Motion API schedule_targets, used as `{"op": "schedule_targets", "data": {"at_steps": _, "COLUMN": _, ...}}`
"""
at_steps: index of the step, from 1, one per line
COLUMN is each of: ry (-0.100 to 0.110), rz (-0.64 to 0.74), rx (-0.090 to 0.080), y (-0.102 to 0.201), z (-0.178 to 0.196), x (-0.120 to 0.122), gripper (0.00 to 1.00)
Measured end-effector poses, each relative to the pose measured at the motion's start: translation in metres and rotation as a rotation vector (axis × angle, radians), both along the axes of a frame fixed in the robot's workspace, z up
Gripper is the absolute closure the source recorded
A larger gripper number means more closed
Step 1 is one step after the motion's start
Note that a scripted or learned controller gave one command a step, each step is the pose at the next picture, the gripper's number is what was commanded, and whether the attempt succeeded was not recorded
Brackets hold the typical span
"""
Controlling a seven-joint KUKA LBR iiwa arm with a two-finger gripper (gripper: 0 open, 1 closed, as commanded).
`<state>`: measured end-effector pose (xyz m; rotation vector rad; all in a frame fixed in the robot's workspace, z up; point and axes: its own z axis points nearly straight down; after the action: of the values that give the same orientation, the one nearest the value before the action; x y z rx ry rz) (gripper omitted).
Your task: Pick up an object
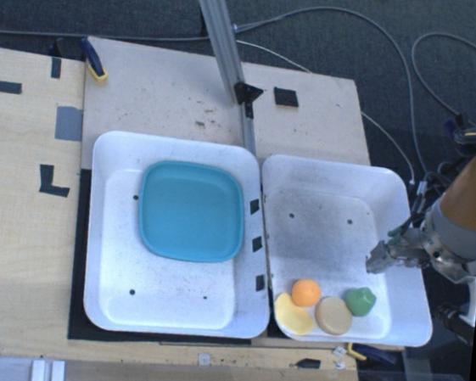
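Camera view has me coming in from the right with my end effector (381, 260) hanging over the right edge of the right bin (324, 182), and honestly I can't tell from this angle what state it's in, too small and dark to read; nothing visibly in it either. The candidates are all bunched in that bin's near corner: an orange ball (305, 292), a flat yellow piece (290, 316) just under it, a tan round thing (333, 316) touching both, and a green object (361, 301) right beside the tan one. Left bin (111, 214) has a blue plate (191, 211) sitting flat, which looks like a pain to grab. My guess is these are light plastic toy foods, stiff and a bit slick, so they'd skid if I pinch off-center. Green one is closest to me and has open room on its far side, so I'd go for that, closing across its middle. The cluster is tight, so bumping the tan piece seems likely.
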<state>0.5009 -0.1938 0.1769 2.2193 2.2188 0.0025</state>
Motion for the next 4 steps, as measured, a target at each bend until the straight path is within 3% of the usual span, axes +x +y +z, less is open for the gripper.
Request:
{"op": "schedule_targets", "data": {"at_steps": 1, "ry": -0.001, "rz": 0.001, "rx": 0.000, "y": -0.002, "z": 0.057, "x": 0.009, "gripper": 1.00}}
{"op": "schedule_targets", "data": {"at_steps": 2, "ry": 0.003, "rz": 0.001, "rx": 0.001, "y": -0.001, "z": 0.073, "x": 0.010, "gripper": 1.00}}
{"op": "schedule_targets", "data": {"at_steps": 4, "ry": 0.005, "rz": 0.005, "rx": 0.002, "y": 0.105, "z": 0.048, "x": 0.040, "gripper": 1.00}}
